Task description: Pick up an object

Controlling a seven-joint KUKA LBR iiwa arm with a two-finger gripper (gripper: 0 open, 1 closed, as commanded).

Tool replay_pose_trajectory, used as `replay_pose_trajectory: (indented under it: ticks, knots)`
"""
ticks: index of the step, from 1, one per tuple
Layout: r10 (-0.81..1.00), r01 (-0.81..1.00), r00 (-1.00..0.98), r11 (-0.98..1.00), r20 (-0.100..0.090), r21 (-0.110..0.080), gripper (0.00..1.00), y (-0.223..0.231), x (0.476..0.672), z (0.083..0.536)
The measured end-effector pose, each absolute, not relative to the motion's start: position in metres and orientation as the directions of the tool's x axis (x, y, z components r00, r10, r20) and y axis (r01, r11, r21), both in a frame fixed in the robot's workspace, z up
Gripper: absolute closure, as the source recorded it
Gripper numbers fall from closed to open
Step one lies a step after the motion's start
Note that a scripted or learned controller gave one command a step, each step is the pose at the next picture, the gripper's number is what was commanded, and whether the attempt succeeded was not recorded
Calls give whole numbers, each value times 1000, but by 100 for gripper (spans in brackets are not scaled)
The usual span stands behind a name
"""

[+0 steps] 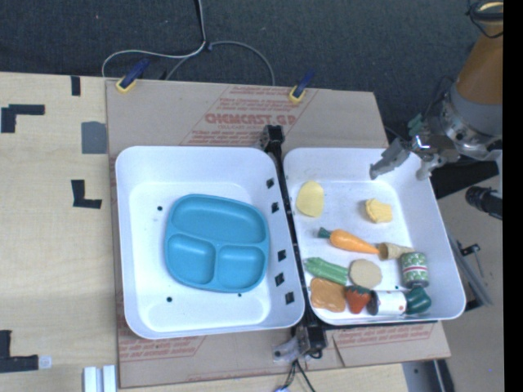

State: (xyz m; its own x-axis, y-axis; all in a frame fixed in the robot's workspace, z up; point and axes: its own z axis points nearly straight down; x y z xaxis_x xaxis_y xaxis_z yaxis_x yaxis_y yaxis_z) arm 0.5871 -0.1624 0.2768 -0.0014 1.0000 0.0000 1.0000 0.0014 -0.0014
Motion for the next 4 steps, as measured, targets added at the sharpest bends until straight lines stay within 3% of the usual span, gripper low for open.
replay_pose_trajectory:
  ticks: [1,2,3,4]
  knots:
    - [1000,1000,1,-1,1,-14,0,-198,630,127]
    - [1000,1000,-1,1,-4,4,0,-202,604,84]
    - [1000,1000,-2,2,-6,9,100,-203,606,98]
    - [1000,1000,-2,2,-5,7,0,-202,606,97]
